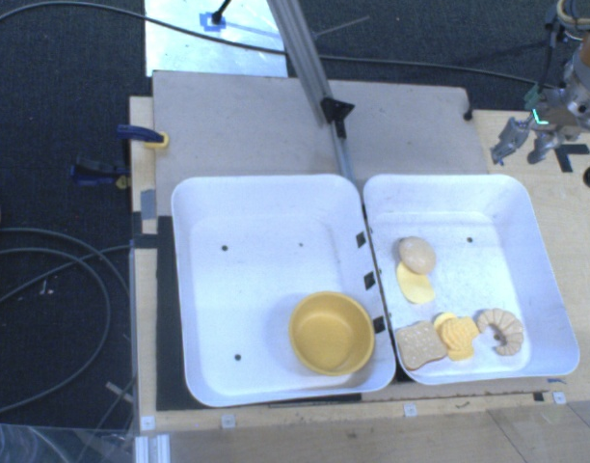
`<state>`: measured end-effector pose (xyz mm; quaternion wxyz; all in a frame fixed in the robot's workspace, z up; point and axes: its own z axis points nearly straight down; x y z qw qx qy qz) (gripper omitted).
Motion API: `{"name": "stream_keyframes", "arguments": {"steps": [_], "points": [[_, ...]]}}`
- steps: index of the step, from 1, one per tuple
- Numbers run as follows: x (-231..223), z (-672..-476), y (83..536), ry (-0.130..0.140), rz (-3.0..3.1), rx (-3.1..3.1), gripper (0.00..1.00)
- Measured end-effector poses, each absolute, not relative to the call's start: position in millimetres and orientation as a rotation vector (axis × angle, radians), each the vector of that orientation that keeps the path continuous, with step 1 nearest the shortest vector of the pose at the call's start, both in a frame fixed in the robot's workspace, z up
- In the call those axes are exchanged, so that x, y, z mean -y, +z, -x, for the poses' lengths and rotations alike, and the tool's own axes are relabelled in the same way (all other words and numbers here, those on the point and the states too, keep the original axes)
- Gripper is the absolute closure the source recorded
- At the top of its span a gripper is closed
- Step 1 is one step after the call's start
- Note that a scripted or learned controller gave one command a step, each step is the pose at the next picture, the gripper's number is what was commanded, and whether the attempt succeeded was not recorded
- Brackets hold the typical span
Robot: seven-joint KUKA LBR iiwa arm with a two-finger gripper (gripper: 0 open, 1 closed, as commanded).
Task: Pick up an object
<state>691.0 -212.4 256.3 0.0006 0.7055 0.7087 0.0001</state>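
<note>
Bench, two white bins, claw open, beyond right bin

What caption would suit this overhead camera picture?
Gripper hovers beyond the right bin of toy food; a yellow bowl sits in the left bin.

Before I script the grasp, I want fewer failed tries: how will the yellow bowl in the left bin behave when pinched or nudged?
The yellow bowl looks rigid and light, likely toy plastic. Its smooth round wall may slip from the claw, so a rim pinch seems safer. It sits upright by the bin wall, so a nudge would probably slide it rather than tip it.
</note>
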Motion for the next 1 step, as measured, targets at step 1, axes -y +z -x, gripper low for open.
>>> {"name": "stream_keyframes", "arguments": {"steps": [1], "points": [[212.4, -691.5, 257.5, 0.002, -2.214, -2.225, 0.0]]}}
